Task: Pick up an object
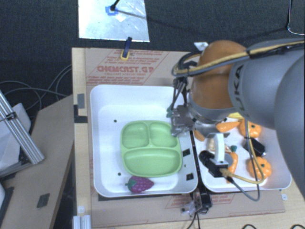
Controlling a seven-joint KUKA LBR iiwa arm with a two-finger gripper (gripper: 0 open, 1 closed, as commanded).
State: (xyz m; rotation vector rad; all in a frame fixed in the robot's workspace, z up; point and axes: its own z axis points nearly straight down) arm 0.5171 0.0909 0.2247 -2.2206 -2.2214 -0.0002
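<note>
- The plate [151, 149] is pale green with rounded corners. It is split into three wells, two small ones on its far side and one wide one on its near side.
- It lies flat in the left bin [102, 128], which rings it with white floor on every side.
- The gripper [177, 123] hangs over the plate's far right corner, at the wall between the bins. I cannot tell how far open it is, or whether it has hold of anything.
- The arm [267, 89] comes in from the plate's right, its orange band [217, 75] beyond the plate's far right corner.
- A purple grape bunch [139, 184], knobbly with a dab of green, lies just off the plate's near edge, touching or almost touching the rim.
- The right bin [279, 178] sits to the plate's right and holds several orange toys [259, 167], partly hidden under the arm, too unclear to name.
- A small black piece [256, 147] lies among them.
- Brown board [124, 68] with red print shows beyond the plate's far side, under the bins.
</note>
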